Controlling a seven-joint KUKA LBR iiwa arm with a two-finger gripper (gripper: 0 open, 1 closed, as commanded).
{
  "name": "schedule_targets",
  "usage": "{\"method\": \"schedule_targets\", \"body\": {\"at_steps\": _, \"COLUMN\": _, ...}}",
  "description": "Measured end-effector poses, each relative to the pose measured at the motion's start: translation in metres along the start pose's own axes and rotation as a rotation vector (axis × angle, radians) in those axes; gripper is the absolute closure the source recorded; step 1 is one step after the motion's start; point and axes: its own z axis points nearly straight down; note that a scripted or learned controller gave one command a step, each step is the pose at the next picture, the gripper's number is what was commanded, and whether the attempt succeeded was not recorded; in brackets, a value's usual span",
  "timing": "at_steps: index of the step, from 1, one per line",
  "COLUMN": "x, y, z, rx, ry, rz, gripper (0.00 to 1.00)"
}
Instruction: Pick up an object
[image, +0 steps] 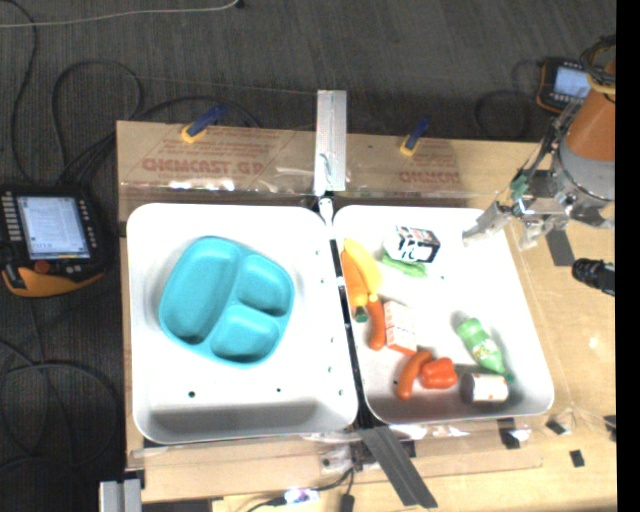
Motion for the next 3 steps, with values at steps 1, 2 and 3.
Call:
{"method": "schedule_targets", "body": {"at_steps": 1, "x": 0.070, "y": 0.020, "z": 0.152, "rx": -0.001, "ry": -0.005, "rz": 0.061, "gripper": 0.00}}
{"method": "schedule_targets", "body": {"at_steps": 2, "x": 0.071, "y": 0.019, "z": 0.144, "rx": 0.005, "ry": -0.003, "rz": 0.060, "gripper": 1.00}}
{"method": "schedule_targets", "body": {"at_steps": 3, "x": 0.031, "y": 0.003, "z": 0.036, "rx": -0.001, "ry": -0.005, "rz": -0.090, "gripper": 1.00}}
